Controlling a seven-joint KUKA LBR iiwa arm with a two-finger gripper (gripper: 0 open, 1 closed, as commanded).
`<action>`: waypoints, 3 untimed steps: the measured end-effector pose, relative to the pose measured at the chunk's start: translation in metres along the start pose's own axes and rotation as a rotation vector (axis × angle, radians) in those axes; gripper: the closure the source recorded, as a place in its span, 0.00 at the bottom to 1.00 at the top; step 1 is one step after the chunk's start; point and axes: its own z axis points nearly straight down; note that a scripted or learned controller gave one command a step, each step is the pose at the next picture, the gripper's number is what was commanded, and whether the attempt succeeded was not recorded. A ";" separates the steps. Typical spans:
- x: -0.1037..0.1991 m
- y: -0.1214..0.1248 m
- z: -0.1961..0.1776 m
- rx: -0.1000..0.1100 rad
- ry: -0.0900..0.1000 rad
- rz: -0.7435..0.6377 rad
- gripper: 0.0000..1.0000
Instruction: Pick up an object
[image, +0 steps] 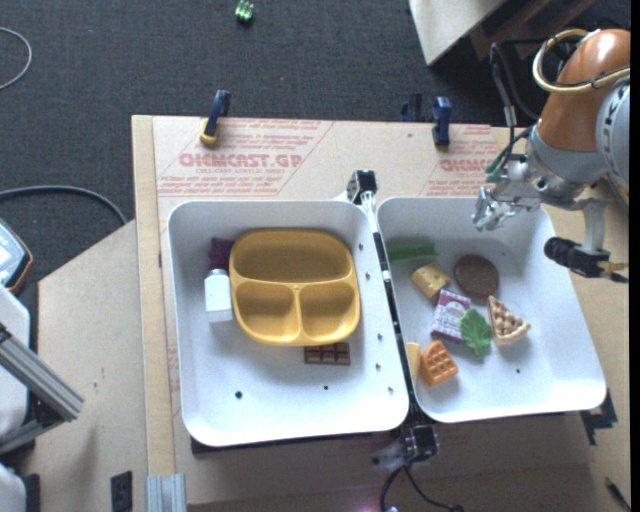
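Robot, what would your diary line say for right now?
arm: over right bin's far edge | gripper: above bin, holding nothing seen | nearest item: brown round cookie | yellow divided plate: left bin

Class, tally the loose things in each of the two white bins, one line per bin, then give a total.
Left bin: 4 (yellow tray, white bottle, chocolate bar, purple item)
Right bin: 8 toy food pieces
Total: 12

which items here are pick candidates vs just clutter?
Pick candidates, right bin:
brown disc, green strip, yellow block, purple packet, green leaf, pizza slice, orange waffle. End effector hovers above this bin's far edge.

Lying about, left bin:
yellow divided plate, white bottle, chocolate bar.
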 end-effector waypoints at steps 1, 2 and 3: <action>0.005 0.008 -0.047 -0.002 -0.001 -0.001 1.00; 0.004 0.009 -0.070 0.000 0.000 0.000 1.00; 0.061 -0.004 -0.079 0.009 0.003 -0.003 1.00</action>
